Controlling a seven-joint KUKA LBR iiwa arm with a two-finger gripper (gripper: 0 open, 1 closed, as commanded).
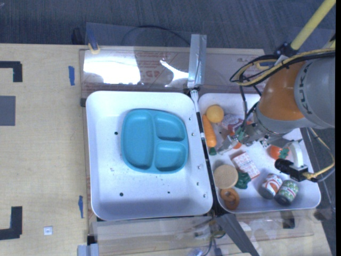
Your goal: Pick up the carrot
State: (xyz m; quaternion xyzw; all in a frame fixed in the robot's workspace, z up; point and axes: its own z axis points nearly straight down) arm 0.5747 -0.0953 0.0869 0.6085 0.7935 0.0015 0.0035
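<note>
The carrot [209,133] lies along the left wall of the right bin [311,199], just below a yellow ball [215,113]. The tool [238,136] hangs just right of it; its grip cannot be told. A blue divided plate [155,141] sits in the left bin [101,159].

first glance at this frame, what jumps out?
The blue divided plate sitting alone in the middle of the left bin. Then the grey arm with its orange band reaching over the cluttered right bin, where the carrot lies along the left wall.
</note>
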